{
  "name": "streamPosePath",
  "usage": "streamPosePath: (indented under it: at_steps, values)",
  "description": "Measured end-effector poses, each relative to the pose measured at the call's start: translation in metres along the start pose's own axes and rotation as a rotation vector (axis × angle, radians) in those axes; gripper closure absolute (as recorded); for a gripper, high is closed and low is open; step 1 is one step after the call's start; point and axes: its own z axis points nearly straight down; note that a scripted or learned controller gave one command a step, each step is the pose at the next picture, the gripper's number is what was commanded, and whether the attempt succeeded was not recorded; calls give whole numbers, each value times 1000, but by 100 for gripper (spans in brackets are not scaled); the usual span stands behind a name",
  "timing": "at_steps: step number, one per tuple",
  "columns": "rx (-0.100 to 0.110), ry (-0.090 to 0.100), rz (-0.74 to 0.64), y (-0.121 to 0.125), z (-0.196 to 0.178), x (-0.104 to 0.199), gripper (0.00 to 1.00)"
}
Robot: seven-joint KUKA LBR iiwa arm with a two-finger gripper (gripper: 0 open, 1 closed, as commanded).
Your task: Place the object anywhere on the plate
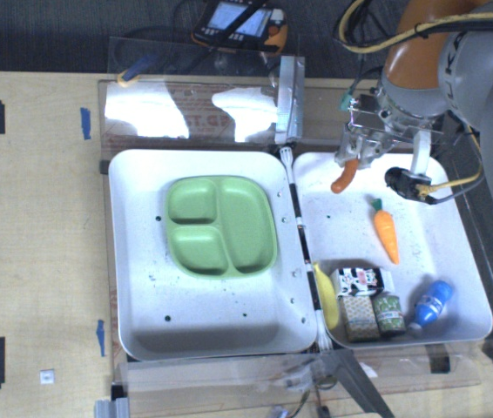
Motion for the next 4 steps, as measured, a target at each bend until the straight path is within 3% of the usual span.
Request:
streamPosePath:
  at_steps: [1, 3, 4]
  values:
    - [3, 1, -125, -22, 20, 58, 100]
    - [1, 2, -401, -55, 19, 120, 100]
    - [1, 2, -401, -54, 19, 119, 0]
